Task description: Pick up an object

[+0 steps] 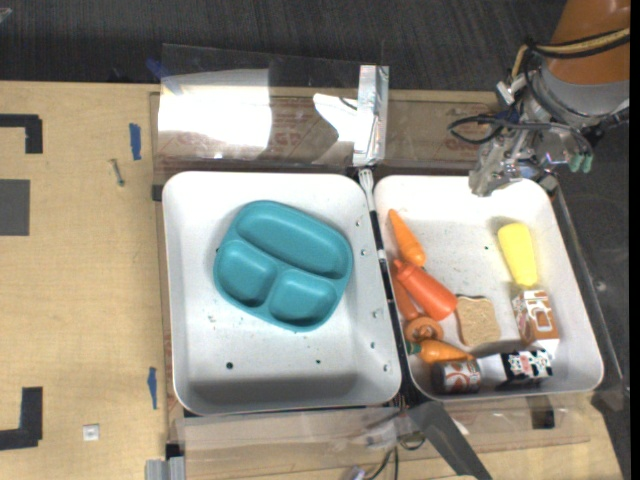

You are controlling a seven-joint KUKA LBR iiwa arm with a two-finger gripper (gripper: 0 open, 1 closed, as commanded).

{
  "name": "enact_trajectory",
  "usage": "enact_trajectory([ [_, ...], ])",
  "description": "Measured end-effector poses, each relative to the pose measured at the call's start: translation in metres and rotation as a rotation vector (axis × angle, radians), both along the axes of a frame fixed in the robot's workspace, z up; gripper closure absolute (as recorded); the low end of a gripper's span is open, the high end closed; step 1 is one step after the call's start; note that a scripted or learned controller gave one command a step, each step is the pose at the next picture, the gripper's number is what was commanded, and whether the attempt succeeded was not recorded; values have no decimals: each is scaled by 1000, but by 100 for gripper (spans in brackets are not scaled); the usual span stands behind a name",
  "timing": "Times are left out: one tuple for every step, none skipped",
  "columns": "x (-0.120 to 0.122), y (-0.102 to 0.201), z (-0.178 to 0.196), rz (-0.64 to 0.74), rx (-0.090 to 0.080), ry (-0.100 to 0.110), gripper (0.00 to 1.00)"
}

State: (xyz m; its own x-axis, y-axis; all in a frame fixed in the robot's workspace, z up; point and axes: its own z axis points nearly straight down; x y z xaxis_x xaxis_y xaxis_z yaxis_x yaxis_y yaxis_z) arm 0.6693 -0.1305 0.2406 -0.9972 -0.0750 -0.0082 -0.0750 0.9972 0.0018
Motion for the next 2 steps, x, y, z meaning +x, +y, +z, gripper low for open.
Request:
enact_trajectory([
  [-1, -96, 49, 178, -9, -6, 100],
  [0, -24, 26, 158, -1, 2, 100],
])
